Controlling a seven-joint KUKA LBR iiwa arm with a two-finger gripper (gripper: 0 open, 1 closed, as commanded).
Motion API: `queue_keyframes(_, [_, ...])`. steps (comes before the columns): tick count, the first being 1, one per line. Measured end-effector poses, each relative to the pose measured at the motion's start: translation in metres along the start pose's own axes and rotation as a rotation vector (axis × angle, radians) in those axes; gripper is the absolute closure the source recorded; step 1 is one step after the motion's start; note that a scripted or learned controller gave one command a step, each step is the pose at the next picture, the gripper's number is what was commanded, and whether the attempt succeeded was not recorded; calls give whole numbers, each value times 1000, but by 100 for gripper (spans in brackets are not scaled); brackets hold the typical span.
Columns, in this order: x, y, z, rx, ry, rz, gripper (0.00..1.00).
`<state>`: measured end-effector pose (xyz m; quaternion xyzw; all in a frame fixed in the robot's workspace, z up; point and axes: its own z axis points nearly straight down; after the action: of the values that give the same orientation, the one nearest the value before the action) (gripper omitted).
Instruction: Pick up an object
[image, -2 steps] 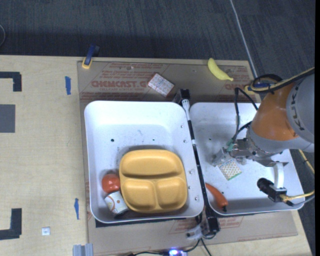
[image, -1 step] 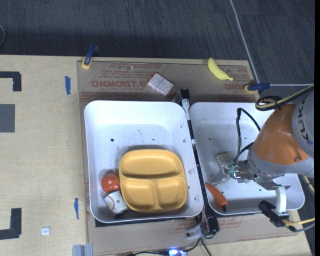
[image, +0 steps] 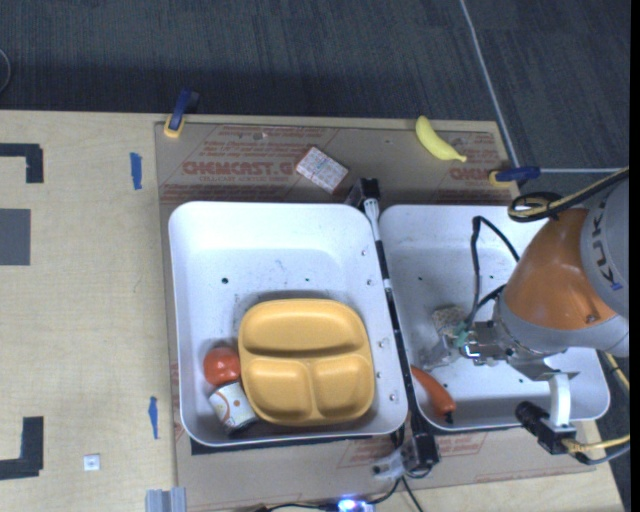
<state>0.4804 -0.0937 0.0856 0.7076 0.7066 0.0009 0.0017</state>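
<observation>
Leftmost, the bare bench (image: 70, 330) carried only black and blue tape marks, probably calibration references. Left bin (image: 200, 240): a yellow tray (image: 303, 358), upside down with its three compartments bulging upward, filled most of the near half. Wedged between it and the bin's near-left corner sat an orange ball (image: 221, 365) and, touching it just below, a small white-and-orange cup (image: 231, 404) lying on its side; they looked crowded there by the tray. Behind the bins, on the cardboard sheet (image: 240, 165), lay a small patterned packet (image: 321, 169) and, further right, a banana (image: 439, 140), both outside any bin.

Right bin (image: 420, 235): an orange piece, carrot-like (image: 433, 392), rested against the near-left wall. The arm (image: 560, 290) leaned in low from the right, wrist down over the bin floor. The fingers (image: 455, 338) pointed left at a small pale crumpled item (image: 446, 320) near the bin's middle, seemingly the pick target. Wrist hardware and blur hid the tips; I could not tell how far open they stood, nor whether anything sat between them. Judged: grasp attempt in progress, nothing lifted.
</observation>
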Motion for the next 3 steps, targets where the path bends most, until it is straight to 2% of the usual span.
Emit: queue_keyframes(3, [0, 0, 0, 0, 1, -1, 0])
